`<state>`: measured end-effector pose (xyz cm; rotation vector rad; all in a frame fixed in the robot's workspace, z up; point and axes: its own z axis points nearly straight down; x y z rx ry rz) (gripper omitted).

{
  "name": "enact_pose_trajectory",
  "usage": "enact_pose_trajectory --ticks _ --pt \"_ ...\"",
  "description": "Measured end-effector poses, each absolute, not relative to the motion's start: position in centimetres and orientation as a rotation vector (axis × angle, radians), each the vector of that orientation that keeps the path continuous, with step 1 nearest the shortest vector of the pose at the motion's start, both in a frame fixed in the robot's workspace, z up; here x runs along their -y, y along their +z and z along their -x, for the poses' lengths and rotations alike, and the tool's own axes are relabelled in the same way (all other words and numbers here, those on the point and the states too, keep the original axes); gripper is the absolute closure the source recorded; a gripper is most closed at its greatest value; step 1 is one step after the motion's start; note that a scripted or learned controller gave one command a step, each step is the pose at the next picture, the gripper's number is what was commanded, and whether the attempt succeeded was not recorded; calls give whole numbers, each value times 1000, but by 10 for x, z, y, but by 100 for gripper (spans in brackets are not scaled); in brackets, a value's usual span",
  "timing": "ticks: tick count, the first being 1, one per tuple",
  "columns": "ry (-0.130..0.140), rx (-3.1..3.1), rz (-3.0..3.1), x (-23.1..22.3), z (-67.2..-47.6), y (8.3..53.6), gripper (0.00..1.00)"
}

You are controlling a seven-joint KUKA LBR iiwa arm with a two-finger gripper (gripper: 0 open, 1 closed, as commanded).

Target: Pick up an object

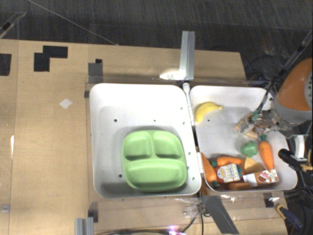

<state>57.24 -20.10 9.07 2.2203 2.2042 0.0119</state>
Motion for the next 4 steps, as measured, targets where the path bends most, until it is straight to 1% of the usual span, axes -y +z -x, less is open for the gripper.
enact_pose_trajectory --ticks 1,2,3,4 --pt "13 -2424 -1969 191 -506 92 0" --pt "10 -2483 -1902 199 -593 91 0" --pt "10 -2470 -1919 207 -540 92 0" --pt "10 -2400 -2004 197 -562 91 0"
